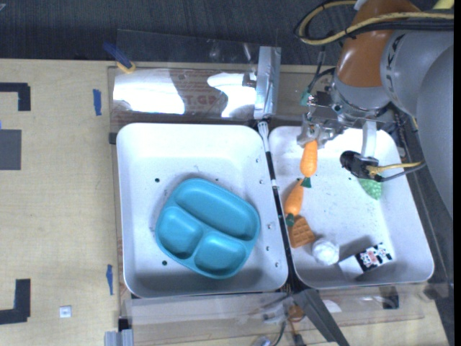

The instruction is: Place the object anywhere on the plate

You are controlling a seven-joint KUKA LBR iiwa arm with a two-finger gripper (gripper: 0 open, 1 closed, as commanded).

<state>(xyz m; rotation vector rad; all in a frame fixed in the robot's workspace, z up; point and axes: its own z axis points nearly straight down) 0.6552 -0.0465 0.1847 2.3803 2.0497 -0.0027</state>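
Note:
A blue three-compartment plate point(209, 225) lies in the left bin point(137, 157), with nothing on it. My gripper point(314, 137) hangs over the far left corner of the right bin point(410, 222). It is shut on the top end of a small orange carrot point(309, 160), which hangs upright below the fingers. The carrot is just right of the wall between the two bins, well away from the plate.
In the right bin lie a second orange carrot point(294, 197), an orange wedge point(302, 231), a white ball point(325, 251), a black-and-white block point(374, 256) and a green item point(372, 188). A dark piece with a yellow cable point(358, 163) hangs beside the gripper.

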